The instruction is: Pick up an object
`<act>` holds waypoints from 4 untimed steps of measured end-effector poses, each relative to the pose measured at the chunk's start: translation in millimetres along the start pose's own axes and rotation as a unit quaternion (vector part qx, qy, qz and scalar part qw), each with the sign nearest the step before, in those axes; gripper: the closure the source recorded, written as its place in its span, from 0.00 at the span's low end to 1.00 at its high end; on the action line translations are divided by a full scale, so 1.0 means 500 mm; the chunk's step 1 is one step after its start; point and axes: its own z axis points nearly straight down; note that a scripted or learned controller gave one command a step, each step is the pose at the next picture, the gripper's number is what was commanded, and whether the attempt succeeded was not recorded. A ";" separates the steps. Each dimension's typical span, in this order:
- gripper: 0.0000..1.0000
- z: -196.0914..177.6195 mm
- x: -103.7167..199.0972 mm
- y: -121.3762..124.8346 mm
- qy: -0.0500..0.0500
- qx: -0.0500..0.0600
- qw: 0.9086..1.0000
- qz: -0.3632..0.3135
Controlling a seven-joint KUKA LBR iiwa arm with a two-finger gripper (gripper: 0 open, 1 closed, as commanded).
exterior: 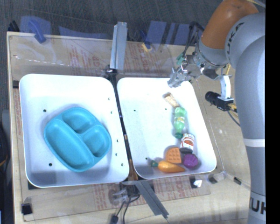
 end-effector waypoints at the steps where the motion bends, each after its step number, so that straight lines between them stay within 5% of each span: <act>1: 1.00 -0.021 0.002 0.002 -0.001 0.000 1.000 -0.004; 3: 1.00 -0.062 0.005 0.005 -0.003 -0.001 1.000 -0.010; 4: 1.00 -0.133 0.077 0.001 0.000 0.000 1.000 0.000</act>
